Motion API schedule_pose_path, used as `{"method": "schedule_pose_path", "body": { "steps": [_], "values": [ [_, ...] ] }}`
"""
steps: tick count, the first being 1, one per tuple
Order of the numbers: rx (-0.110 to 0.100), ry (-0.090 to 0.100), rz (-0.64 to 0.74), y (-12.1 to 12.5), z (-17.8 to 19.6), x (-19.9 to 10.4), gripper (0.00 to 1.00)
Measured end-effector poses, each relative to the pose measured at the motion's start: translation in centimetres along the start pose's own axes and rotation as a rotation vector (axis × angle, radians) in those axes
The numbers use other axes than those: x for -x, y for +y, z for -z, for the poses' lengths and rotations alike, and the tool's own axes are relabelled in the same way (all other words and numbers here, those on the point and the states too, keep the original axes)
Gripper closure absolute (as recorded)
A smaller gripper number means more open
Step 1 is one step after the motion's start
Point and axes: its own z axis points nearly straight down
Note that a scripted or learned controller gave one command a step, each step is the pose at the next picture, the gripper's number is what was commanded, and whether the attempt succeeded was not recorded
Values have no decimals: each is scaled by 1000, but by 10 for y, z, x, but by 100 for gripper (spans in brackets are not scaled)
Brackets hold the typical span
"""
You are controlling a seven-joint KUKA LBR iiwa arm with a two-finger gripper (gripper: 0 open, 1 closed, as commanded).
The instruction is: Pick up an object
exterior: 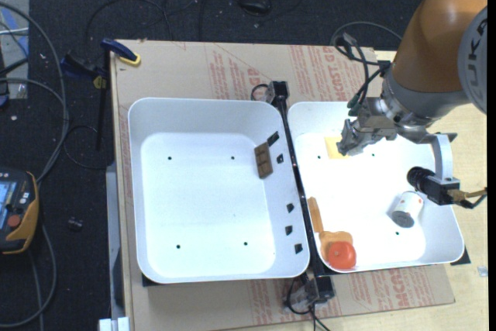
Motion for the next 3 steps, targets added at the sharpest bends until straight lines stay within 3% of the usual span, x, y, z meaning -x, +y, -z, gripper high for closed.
{"method": "schedule_pose_path", "body": {
  "steps": [1, 3],
  "values": [
    [0, 0, -1, -5, -17, -51, 100],
    [1, 0, 0, -18, -9, -156, 100]
  ]
}}
